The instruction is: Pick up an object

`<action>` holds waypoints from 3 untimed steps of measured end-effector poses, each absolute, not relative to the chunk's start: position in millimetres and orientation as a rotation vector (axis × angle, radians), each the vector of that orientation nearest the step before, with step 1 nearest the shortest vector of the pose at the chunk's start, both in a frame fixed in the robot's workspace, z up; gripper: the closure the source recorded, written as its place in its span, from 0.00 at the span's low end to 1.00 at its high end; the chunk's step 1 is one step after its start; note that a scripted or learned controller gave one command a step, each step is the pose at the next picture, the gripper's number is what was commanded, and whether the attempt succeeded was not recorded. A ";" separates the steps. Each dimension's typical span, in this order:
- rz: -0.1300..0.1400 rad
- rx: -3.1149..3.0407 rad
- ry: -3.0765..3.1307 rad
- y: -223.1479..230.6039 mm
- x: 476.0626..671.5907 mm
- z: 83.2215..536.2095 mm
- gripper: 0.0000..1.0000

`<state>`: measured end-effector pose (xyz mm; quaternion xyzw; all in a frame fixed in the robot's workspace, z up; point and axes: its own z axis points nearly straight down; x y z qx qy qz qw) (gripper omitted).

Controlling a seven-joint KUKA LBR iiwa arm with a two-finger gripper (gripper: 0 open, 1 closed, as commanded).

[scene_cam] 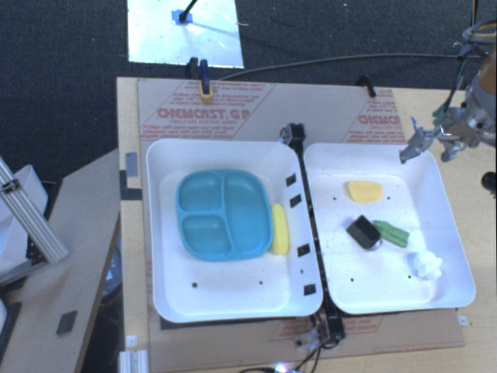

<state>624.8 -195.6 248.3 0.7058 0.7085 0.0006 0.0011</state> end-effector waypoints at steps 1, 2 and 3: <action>-0.002 2.220 2.224 -197.2 619.3 187.9 0.00; -0.001 2.217 2.228 -187.1 622.8 133.5 0.00; 0.000 2.216 2.226 -186.6 623.4 82.7 0.00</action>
